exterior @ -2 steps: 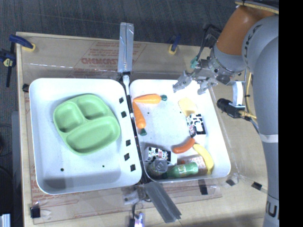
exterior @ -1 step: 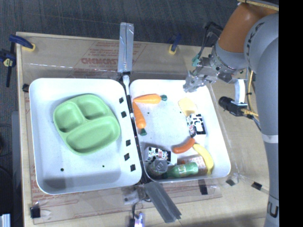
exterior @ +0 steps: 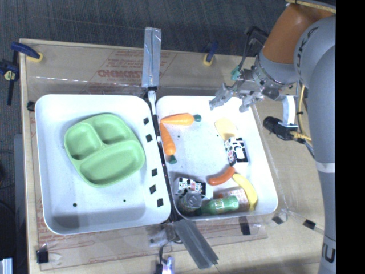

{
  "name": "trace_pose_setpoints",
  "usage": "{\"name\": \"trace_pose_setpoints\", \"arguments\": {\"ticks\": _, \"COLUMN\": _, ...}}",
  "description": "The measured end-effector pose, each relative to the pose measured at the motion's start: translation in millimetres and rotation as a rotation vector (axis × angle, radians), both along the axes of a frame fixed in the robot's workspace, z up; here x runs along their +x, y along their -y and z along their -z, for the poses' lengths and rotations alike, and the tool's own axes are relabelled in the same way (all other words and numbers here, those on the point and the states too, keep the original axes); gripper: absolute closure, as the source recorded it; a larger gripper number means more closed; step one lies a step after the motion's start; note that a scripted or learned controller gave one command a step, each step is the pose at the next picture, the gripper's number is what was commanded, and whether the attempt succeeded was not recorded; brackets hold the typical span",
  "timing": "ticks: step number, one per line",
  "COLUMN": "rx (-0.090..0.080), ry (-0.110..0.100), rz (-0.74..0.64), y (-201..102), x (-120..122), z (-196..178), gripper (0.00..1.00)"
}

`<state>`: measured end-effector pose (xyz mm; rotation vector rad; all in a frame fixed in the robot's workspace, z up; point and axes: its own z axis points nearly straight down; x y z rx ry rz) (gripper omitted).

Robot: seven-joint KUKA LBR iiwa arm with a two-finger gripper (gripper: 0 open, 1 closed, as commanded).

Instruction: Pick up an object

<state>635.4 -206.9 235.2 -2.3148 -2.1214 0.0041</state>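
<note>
wooden bench [exterior: 85,67] under clear plastic, dark carpet floor [exterior: 85,10] behind it. two shallow white bins side by side: left bin [exterior: 51,210] holds a green divided plastic plate [exterior: 104,148]. right white bin [exterior: 259,147] holds two orange carrots [exterior: 178,119], a yellow block [exterior: 226,128], a red sausage [exterior: 220,176], a yellow banana [exterior: 246,188] and a green bottle [exterior: 219,205] along its near wall. grey arm reaches over the right bin's far right corner; two-finger gripper [exterior: 232,100] hangs there, fingers spread wide, nothing between them.

Bright, even overhead light, soft shadows inside the white bins [exterior: 51,110], slightly soft focus throughout.
</note>
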Motion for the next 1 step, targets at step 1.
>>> {"name": "trace_pose_setpoints", "arguments": {"ticks": 1, "rx": 0.001, "ry": -0.001, "rz": -0.011, "y": -0.6, "x": -17.4, "z": 81.7, "gripper": 0.0}}
